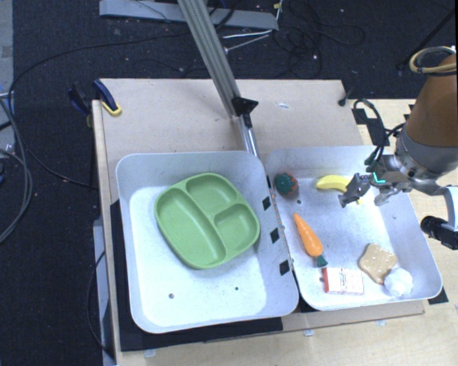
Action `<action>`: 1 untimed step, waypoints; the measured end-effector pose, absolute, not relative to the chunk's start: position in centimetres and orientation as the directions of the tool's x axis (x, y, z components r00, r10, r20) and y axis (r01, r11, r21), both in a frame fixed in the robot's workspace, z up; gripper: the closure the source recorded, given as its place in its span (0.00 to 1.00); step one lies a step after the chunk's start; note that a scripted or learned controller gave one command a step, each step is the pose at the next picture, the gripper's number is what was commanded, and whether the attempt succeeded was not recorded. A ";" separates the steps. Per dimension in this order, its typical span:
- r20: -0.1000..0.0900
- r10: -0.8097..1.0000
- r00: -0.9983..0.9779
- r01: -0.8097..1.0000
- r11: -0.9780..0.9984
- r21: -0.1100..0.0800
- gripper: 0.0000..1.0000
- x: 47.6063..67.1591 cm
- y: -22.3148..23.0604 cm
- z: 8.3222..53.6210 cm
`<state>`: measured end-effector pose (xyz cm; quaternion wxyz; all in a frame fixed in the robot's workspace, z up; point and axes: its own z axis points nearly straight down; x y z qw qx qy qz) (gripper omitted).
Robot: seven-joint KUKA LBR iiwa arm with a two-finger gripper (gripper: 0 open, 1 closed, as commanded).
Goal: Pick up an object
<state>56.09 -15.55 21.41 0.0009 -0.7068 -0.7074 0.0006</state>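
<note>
The right bin holds several small objects. A yellow banana lies near its far wall, with a red and green strawberry to its left. An orange carrot lies lengthwise near the bin's left side. Near the front are a red and white box, a tan slice of bread and a white ball. My gripper hangs over the bin just right of the banana, open, with nothing between its fingers.
The left bin holds a green divided plate. A metal pole slants in from the top down to the gap between the bins. Black clips line the shared wall.
</note>
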 end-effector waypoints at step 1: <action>0.000 1.000 -0.001 1.000 0.001 0.000 0.00 56.1 -15.5 21.5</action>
